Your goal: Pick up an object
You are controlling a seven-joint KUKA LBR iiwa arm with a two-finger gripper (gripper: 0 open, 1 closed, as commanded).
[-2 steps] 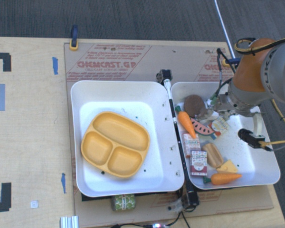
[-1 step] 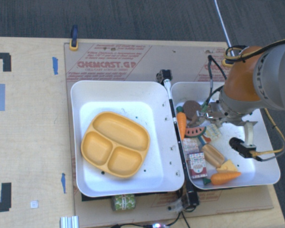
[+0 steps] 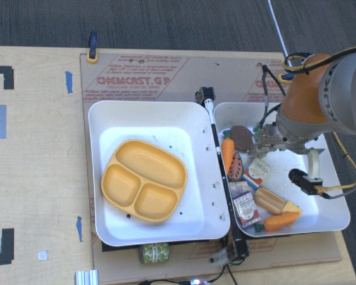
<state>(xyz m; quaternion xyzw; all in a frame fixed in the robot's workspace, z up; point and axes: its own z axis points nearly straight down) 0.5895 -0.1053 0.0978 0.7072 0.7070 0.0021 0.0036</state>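
Observation:
The right bin (image 3: pixel 332 218) holds several toy foods. Along its left side lie an orange carrot (image 3: pixel 226 152), a watermelon slice (image 3: pixel 236 166) and a brown round piece (image 3: pixel 242 136). Further forward are a white packet (image 3: pixel 258 170), a pink packet (image 3: pixel 244 206), a tan bread roll (image 3: pixel 269 199), a second carrot (image 3: pixel 280 221) and a yellow wedge (image 3: pixel 292 207). My gripper (image 3: pixel 262 143) hangs low over the bin's back left part, just above the white packet and right of the brown piece. The wrist hides its tips.
The left bin (image 3: pixel 107 123) holds a yellow divided plate (image 3: pixel 144 180). A black clamp (image 3: pixel 205 94) sits at the back between the bins. A green can (image 3: pixel 155 253) lies in front of the left bin. Cables (image 3: pixel 320 189) trail from the arm over the right bin.

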